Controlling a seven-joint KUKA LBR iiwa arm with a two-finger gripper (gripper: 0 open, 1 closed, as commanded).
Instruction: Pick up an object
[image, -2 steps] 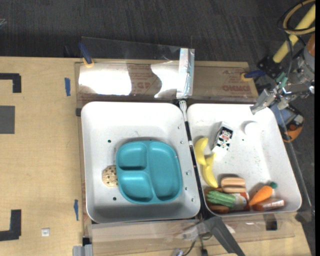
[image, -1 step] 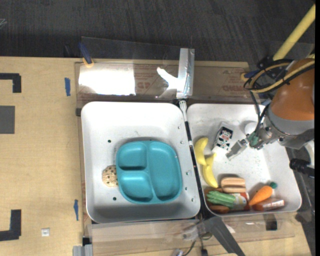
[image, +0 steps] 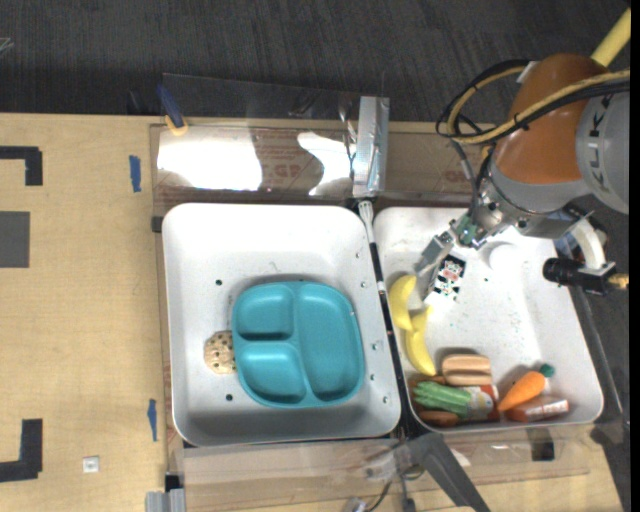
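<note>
Two white bins (image: 190, 250) — gripper (image: 432, 275) just above banana (image: 406, 318)

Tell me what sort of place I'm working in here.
Probably a robot lab's grasping test bench: two white bins, toy food like a banana and carrot, and blue tape marks on a plywood top.

A robotics lab. Two white bins (image: 190, 240) sit on a taped plywood bench (image: 70, 300). A cabled industrial arm (image: 545, 140) reaches in from the right.
</note>
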